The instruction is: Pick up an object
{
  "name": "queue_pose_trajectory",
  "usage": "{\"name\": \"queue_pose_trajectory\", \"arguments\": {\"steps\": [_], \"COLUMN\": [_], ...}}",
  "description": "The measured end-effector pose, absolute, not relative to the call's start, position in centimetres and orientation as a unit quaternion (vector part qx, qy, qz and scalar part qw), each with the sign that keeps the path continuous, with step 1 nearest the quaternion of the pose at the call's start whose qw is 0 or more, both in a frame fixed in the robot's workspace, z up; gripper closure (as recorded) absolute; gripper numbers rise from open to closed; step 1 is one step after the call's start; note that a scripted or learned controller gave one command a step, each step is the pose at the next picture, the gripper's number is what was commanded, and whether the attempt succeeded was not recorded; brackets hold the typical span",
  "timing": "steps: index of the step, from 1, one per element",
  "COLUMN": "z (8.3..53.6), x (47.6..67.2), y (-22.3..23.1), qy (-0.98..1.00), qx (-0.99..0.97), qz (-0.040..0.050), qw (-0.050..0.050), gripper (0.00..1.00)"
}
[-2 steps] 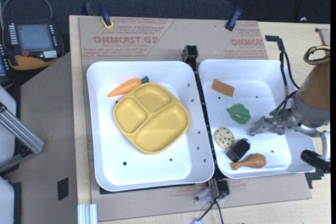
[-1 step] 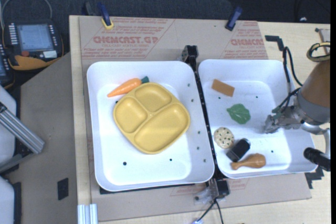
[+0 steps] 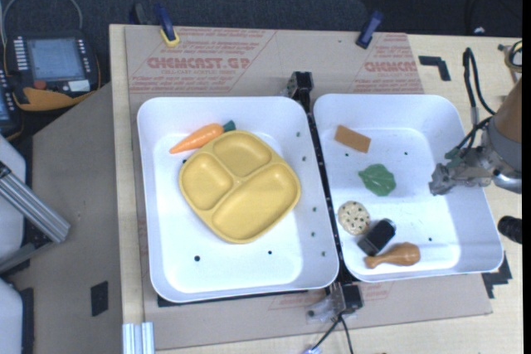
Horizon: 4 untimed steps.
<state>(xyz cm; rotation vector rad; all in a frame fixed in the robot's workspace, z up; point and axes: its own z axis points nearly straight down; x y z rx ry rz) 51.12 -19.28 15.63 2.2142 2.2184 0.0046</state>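
Observation:
The right bin holds several small items: a brown rectangular piece, a green leafy piece, a speckled cookie, a black block and a tan drumstick-shaped piece. My gripper hangs over the right side of this bin, a short way right of the green piece and apart from it. Nothing shows in its grasp. In the left bin a yellow divided plate lies with an orange carrot at its upper left edge.
The bins sit side by side on a cardboard-covered bench, with black clips at the seam. A pendant with a screen lies off the bench at left. Cables run along the right bin's far edge.

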Motion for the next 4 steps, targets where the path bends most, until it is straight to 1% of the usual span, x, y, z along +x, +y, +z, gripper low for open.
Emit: {"name": "queue_pose_trajectory", "arguments": {"steps": [1,2,3,4], "z": [20.1,25.0,29.5,27.7], "x": [50.8,51.6,51.8,54.1], "y": [-19.5,-18.9,-18.9,-14.2], "qy": [0.708,0.708,0.708,0.707], "qx": [0.707,0.706,0.707,0.707], "qz": [0.0012,0.0015,0.0013,0.0000], "qw": [0.004,0.004,0.004,-0.001], "gripper": [1.00,1.00,1.00,1.00]}}
